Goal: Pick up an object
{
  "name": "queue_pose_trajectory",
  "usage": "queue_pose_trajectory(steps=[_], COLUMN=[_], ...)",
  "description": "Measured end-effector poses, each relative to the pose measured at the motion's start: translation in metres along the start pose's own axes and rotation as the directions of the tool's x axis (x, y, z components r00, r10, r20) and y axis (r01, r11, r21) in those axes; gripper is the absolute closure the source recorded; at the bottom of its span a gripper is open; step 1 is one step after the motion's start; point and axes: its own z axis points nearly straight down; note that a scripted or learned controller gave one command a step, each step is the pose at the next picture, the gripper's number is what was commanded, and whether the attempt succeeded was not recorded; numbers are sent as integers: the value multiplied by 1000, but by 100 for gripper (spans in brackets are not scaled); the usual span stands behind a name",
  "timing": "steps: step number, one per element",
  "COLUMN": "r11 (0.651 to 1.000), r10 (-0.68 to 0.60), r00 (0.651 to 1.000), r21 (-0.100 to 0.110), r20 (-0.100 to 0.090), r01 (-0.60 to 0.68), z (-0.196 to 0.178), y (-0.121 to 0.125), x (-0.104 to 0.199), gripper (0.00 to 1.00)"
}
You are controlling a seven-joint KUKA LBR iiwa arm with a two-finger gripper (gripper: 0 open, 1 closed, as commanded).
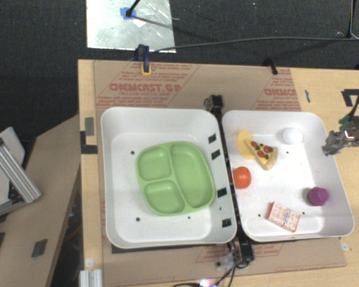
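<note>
From the overhead camera I see the two white bins side by side on the bench. The left bin (pixel 116 160) holds a green divided plate (pixel 175 177) with three compartments, lying flat near the middle of the bin floor.

The right bin (pixel 332 187) carries everything I could go for. A toy pizza slice (pixel 264 154) with red spots lies in the far half, overlapping a yellow piece (pixel 246 144) that sits just beside it toward the divider. A white ball (pixel 291 136) rests near the far wall, a little to the right of the pizza slice. An orange-red ball (pixel 242 177) sits close to the inner wall, near the divider between the bins. A purple object (pixel 318 195) lies toward the right wall, and a small pink-and-white packet (pixel 283 216) lies flat near the front wall, between the orange-red ball and the purple object but closer to me.

The gripper (pixel 334 143) comes in at the right edge of the view, over the right rim of the right bin, well apart from the packet and the orange-red ball and nearer to the white ball and the purple object. It shows as a small grey shape and nothing sits between its tips. The resolution there is too poor for me to say how the jaws stand, so I cannot tell.
</note>
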Motion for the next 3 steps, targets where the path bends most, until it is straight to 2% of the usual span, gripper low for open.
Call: queue_pose_trajectory(steps=[1, 2, 3], r11=[1000, 1000, 1000], r10=[-6, -5, -5], r00=[1000, 1000, 1000], r21=[5, 6, 6], r20=[-4, -4, -5], r01=[6, 5, 5], z=[4, 7, 21], y=[10, 9, 9], x=[57, 102, 163], gripper=[100, 100, 100])
